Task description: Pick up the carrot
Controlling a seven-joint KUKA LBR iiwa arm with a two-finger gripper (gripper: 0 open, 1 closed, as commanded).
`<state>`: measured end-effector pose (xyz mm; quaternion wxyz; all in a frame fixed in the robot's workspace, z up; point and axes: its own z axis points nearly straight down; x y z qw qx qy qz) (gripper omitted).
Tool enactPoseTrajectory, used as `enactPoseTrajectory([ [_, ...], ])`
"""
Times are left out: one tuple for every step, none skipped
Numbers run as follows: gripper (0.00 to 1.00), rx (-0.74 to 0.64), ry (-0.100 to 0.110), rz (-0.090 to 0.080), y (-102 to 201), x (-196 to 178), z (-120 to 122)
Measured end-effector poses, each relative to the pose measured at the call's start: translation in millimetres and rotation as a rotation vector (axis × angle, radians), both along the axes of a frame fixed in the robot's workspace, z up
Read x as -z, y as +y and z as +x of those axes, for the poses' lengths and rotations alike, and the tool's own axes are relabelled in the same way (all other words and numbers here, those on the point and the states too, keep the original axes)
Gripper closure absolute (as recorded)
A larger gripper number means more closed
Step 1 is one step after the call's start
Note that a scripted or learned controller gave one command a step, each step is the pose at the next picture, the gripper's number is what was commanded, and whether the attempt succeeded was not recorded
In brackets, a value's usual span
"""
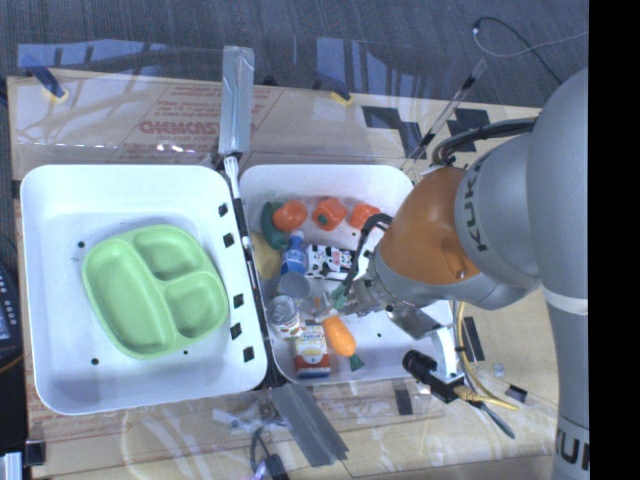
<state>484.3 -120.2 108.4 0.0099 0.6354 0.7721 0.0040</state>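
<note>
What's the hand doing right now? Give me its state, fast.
Hand: cannot be told whether open or closed. It sits low in the right bin, just above the carrot, with nothing seen held.

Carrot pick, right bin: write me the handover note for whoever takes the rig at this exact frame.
Hand: low in the right bin, just up and right of the carrot; its state cannot be read from this view.
Carrot: lying near the bin's front edge, beside a small red-labelled item, not lifted.
Green divided plate: alone in the left bin.
Done: approach toward the carrot.
Left: grasp, lift, confirm the hold.
</note>
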Motion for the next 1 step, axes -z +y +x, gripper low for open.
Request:
enactPoseTrajectory([
  [1.00,0.040,0.022,0.008,61.9,-82.9,66.9],
])
